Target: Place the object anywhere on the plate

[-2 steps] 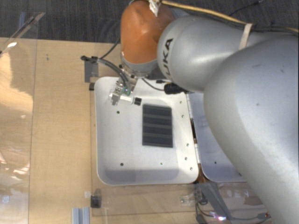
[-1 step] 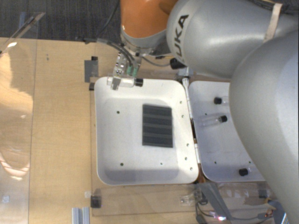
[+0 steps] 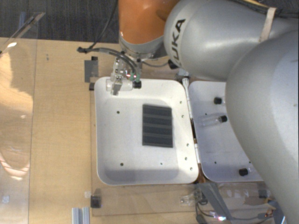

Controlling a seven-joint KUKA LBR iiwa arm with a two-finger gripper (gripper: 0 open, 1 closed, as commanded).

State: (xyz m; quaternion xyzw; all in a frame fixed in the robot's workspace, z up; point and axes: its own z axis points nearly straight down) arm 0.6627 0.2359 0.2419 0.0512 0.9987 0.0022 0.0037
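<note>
I see the gripper [image 3: 122,80] over the left bin's [image 3: 112,167] far left corner, fingers unreadable, with a dark ribbed plate [image 3: 157,125] near that bin's middle.

Grey KUKA arm [image 3: 224,41] enters from 3 o'clock, orange wrist band [image 3: 140,13] at 12. Two-finger gripper [image 3: 122,80] points down, toward 11 o'clock.

- A light wooden bench top [image 3: 56,139] is seen across the near and left part of the scene.
- A dark grey carpeted floor [image 3: 56,3] is seen along the far edge.
- A clear sheet [image 3: 16,125], marked by pale glare, is laid over the bench's left side.
</note>
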